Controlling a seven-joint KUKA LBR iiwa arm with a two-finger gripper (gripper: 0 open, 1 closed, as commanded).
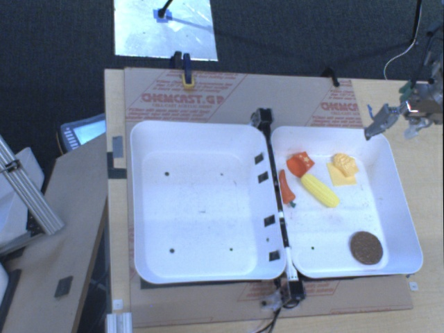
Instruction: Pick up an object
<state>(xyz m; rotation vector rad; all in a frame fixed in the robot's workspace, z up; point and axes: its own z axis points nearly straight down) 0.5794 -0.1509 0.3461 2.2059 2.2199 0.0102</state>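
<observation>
Yellow corn [320,190] beside carrot [285,186].

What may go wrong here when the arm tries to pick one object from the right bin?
The corn cob, red pepper and carrot lie close together, so the gripper might nudge a neighbour. The carrot sits against the bin wall, which may block a finger. The brown disc looks flat and might slip.

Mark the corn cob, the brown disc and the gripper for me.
corn cob [320,190]: camera view, middle of the yellow cob.
brown disc [365,248]: camera view, centre of its top face.
gripper [393,121]: camera view, between the fingertips, above the right bin's far corner.
</observation>
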